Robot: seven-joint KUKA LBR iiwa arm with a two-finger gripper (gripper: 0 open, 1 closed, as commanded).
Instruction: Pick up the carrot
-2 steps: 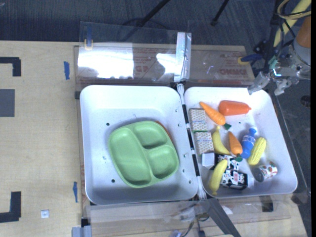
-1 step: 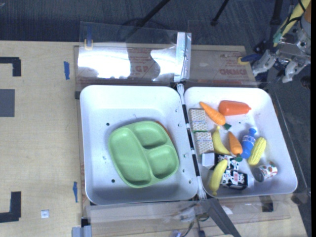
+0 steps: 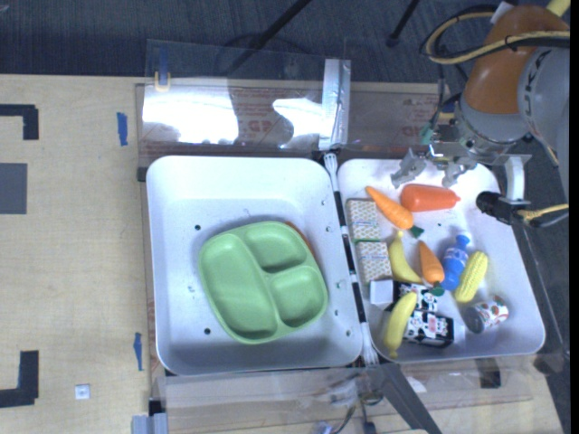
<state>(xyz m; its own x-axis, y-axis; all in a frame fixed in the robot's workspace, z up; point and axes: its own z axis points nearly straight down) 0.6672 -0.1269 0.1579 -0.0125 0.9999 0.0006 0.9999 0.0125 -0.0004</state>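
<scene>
**Gripper above the carrots in the right bin**

The left bin (image 3: 172, 242) holds a green tray (image 3: 262, 280). In the right bin (image 3: 525, 324), the gripper (image 3: 436, 163) hovers at the back, fingers spread with nothing between them. One carrot (image 3: 429, 197) lies just below the fingertips; another carrot (image 3: 391, 208) lies just left of it.

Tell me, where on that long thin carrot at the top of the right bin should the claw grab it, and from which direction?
Probably around the middle of the carrot, coming straight down from above. It lies flat and slanted, so the fingers should close across its narrow width. The gripper sits just above the bin's far end.
</scene>
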